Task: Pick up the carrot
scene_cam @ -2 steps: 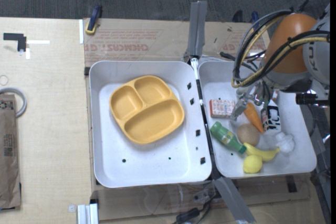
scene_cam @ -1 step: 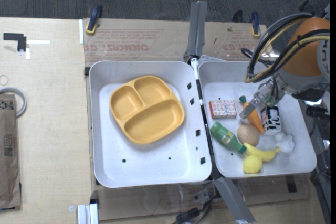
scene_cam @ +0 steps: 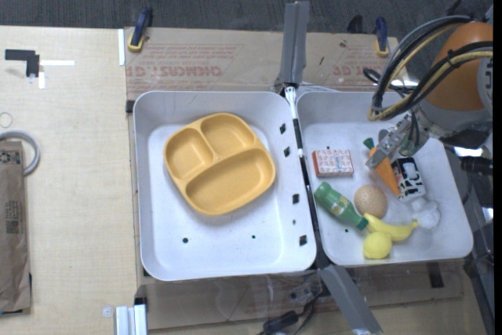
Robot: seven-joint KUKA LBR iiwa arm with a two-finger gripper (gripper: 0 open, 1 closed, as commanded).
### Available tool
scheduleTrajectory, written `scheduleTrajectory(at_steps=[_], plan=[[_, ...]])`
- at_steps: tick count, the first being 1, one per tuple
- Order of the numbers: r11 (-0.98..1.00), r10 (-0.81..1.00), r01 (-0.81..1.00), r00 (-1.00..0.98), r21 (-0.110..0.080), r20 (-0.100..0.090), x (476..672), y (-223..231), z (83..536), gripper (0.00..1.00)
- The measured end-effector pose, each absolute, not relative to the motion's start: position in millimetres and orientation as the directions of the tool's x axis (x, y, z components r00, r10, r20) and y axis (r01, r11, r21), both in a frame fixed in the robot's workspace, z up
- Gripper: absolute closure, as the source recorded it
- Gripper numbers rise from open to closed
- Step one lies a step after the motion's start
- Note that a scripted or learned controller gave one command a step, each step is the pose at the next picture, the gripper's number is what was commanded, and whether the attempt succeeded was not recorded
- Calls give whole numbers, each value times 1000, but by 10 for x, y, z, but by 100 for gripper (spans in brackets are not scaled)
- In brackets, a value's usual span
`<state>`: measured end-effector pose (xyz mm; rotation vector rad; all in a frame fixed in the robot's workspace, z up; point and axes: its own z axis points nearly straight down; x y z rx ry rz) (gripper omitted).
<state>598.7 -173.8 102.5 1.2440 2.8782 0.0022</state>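
You see the carrot [scene_cam: 385,173] lying in the right bin [scene_cam: 455,247], toward its far right part, with the jaws [scene_cam: 390,147] directly over its far end. Whether the jaws are spread or pinching it you cannot tell. A white-and-black packet [scene_cam: 409,178] lies just right of the carrot, an egg [scene_cam: 371,201] just nearer.

I see the carrot [scene_cam: 385,173], orange with a green top, lying tilted in the right bin [scene_cam: 449,247], its upper part partly hidden under the gripper [scene_cam: 390,143].
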Motion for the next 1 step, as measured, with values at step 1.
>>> scheduleTrajectory(at_steps=[1], plan=[[479,878,878,-479,0,-3,6373,-1334,2195,100]])
